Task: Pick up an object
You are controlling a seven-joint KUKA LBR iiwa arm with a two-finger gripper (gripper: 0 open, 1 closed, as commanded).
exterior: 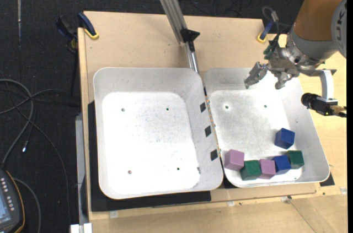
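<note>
1. At the far left you are looking at the left bin, which is sitting on the wooden counter with only small dark specks showing on its white floor

2. Moving right, the right bin is lying just beside it, their rims touching along the middle seam

3. Along the near edge of the right bin you are seeing a row of blocks crowding together: a light purple cube, then a dark green cube, then a pink-purple cube, then a blue cube, then a green cube; each is touching or nearly touching its neighbour

4. A second blue cube is sitting alone, a little farther back from that row, toward the bin's right side

5. Farther right and toward the back, the claw is hanging above the far right corner of the right bin, well apart from every cube; its two fingers are standing spread apart and nothing is lying between them
</note>
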